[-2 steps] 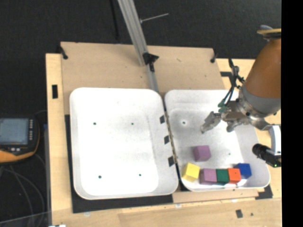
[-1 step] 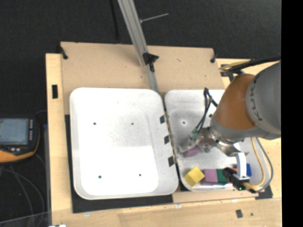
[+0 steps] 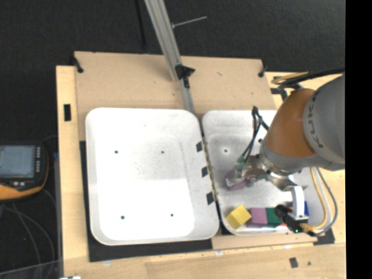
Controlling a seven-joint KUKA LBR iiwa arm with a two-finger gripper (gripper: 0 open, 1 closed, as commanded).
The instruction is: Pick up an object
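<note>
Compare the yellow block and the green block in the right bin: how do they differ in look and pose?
The yellow block is turned so it reads as a diamond; the green block lies squarer to the bin's near wall. The yellow block lies in full sight at the left end of the row, while the green block is partly covered by the arm's dark parts on its right. A purple block lies between them. Both rest along the near wall of the right bin.

Worktop [image 3: 145, 74]: light brown board, squared corners, set against a dark floor. Two shallow white bins lie directly on it, side by side and touching along their inner edges. Left bin [image 3: 145, 173] sits centrally; right bin [image 3: 224, 132] lies toward the worktop's right side. A dark mat [image 3: 151, 250] shows under their near edge.
</note>
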